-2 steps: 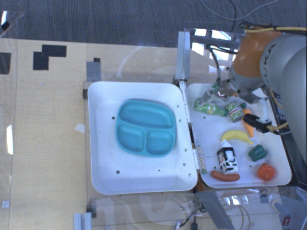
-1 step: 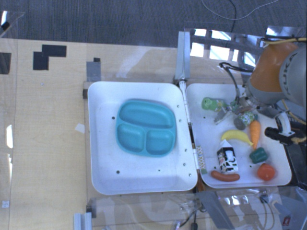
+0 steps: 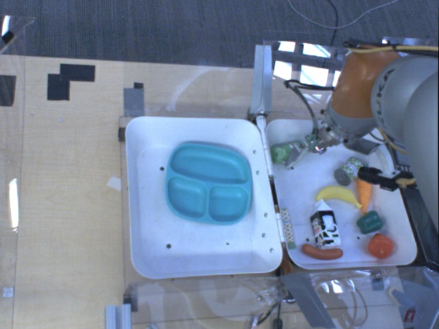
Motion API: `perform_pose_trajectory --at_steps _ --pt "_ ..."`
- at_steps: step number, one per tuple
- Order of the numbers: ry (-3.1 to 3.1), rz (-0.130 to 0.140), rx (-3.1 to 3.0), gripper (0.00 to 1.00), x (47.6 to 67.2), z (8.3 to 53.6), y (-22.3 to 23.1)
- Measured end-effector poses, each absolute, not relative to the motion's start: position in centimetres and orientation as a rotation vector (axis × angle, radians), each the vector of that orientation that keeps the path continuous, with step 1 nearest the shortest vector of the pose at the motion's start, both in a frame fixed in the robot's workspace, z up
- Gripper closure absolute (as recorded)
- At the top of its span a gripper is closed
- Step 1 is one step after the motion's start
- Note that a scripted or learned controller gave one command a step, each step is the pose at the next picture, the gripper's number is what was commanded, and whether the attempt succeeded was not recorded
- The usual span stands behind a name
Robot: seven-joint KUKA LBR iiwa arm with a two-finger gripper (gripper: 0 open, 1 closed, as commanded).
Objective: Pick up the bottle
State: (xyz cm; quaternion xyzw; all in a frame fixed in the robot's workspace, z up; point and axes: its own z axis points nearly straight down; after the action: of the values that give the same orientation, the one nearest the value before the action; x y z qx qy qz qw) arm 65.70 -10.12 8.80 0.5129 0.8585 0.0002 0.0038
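Observation:
The bottle (image 3: 282, 153), small and green with a paler clear end, lies on its side in the right bin (image 3: 405, 256), close to that bin's left wall at the back. My gripper (image 3: 310, 145) is low in the bin, right at the bottle's right end and either touching it or nearly so. The grey arm with its orange band (image 3: 357, 88) reaches in from the upper right and hides the bin's back right corner.
The right bin also holds a small can (image 3: 348, 170), banana (image 3: 337, 195), carrot (image 3: 364, 195), green pepper (image 3: 369, 221), tomato (image 3: 381, 245), milk carton (image 3: 325, 228) and sausage (image 3: 322, 253). A blue divided tray (image 3: 208, 182) lies in the left bin (image 3: 144, 238).

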Motion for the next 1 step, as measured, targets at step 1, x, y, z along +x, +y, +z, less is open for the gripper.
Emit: perform_pose_trajectory --at_steps 1 --pt "2.691 0.001 1.607 0.00 65.71 8.80 -10.12"
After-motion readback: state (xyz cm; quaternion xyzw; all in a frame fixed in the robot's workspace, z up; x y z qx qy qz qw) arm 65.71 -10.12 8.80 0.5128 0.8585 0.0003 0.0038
